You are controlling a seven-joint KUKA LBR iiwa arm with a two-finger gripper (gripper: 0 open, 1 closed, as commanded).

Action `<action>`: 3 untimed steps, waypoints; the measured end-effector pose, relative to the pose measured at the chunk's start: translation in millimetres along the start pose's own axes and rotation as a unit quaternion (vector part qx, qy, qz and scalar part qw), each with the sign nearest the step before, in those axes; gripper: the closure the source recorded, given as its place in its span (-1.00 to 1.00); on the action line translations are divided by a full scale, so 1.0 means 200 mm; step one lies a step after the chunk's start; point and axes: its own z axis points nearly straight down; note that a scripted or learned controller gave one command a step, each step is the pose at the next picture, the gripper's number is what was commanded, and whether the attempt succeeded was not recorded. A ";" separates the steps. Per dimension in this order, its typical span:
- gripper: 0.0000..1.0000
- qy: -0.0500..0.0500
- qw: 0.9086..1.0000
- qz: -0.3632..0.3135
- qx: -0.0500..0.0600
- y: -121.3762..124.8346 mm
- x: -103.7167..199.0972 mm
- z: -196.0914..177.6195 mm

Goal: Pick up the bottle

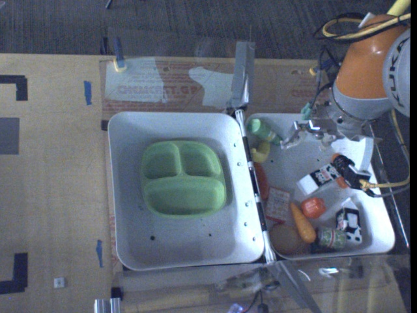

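Beside the green bottle (261, 128), nothing is seen held by the gripper (301, 133), its opening unclear; centring over the bottle is advised.

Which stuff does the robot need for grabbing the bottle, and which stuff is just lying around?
For the job:
bottle, at the right bin's top-left corner
gripper, next to it

Just lying about:
green tray in the left bin
carrot
banana
small can
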 end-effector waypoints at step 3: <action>1.00 -0.001 1.000 -0.009 -0.002 0.28 0.15 -0.35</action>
